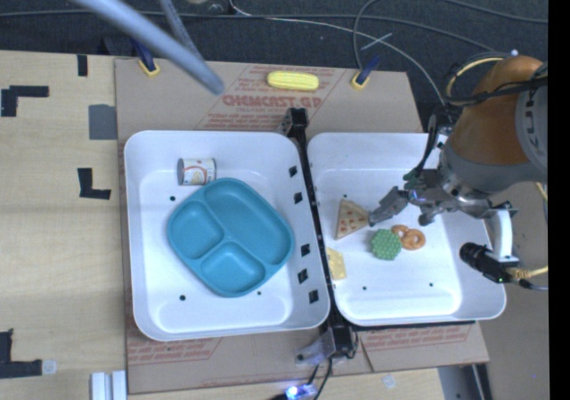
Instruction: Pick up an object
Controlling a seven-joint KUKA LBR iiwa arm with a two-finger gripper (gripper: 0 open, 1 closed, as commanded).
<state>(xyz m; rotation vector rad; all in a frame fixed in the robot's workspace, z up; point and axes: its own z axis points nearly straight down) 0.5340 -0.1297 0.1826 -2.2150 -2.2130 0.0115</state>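
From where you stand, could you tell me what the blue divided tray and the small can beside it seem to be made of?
Blue divided tray: likely moulded plastic, uniform colour with a soft sheen and rounded compartments. Small can: probably metal or toy plastic with a printed label; too small to tell.

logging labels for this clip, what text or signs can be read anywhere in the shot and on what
"CHEMCAST GP": red print on the brown cardboard sheet under the bins, just below the yellow corn toy; letters are soft, so this reading is uncertain.
Smaller red line beneath it: too blurred to read.
Red print on the cardboard's front edge: too small to read.
Small can in the left bin: label too blurred to read.
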